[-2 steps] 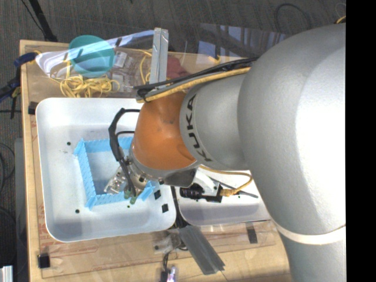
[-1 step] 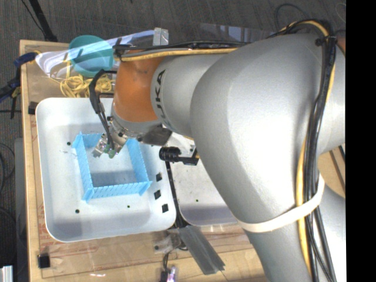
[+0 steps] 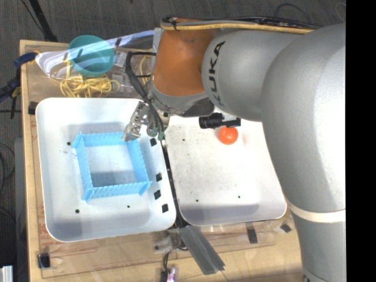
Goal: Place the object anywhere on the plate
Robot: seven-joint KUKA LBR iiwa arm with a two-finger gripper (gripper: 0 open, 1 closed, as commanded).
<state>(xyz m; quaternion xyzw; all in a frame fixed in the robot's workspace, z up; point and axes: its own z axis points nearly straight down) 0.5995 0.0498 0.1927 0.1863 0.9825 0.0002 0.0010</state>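
Over the left bin (image 3: 53, 216) I see the gripper (image 3: 136, 128) hanging at the far right corner of the blue square plate (image 3: 111, 166), its metal tips just above the plate's ridged rim; from my seat I cannot tell whether the claw is parted or closed, and I see nothing between its tips. My target, the small orange ball (image 3: 228, 135), lies in the right bin (image 3: 235, 213) near its far edge, well apart from the plate. Beyond the bins on the bench sit a teal cup (image 3: 91, 54) and some tangled yellow cord (image 3: 85, 86).
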